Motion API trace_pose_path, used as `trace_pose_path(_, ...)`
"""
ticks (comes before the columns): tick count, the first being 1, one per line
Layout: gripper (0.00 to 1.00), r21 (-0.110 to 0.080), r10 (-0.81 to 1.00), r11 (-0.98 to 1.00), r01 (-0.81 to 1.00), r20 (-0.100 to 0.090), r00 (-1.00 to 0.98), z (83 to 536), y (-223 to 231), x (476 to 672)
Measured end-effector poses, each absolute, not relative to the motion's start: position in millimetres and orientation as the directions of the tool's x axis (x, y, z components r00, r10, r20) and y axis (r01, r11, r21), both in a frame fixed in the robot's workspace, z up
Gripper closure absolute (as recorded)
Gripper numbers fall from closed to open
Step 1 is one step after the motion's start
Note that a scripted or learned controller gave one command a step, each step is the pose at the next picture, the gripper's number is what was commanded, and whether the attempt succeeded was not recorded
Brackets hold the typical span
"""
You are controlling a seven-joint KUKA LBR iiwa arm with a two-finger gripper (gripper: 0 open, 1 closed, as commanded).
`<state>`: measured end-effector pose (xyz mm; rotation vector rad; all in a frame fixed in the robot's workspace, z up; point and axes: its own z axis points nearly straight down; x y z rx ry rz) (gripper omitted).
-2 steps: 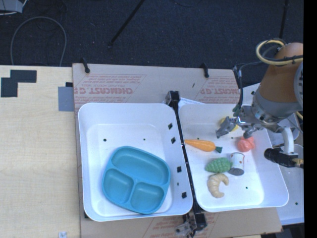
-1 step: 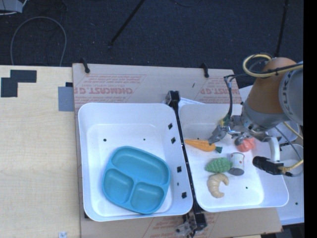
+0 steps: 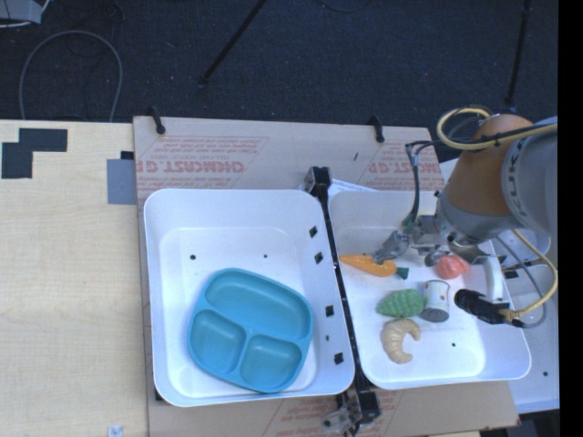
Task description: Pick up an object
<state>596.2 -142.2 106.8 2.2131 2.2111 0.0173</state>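
The pale wooden surface carries a printed cardboard sheet, and on that sheet two shallow white bins sit side by side, touching along a black divider. The left bin and the right bin both rest flat. Dark patches, possibly tape, mark the wood.

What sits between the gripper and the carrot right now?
Nothing visible. The gripper hangs right by the carrot, at its right end, in the right bin. The green toy, croissant and can lie nearer the camera, off that line.
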Motion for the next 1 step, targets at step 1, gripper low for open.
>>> trace_pose_path(1,1.00,0.017,1.000,-0.004,1.000,0.003,0.004,115.8,-141.1,596.6)
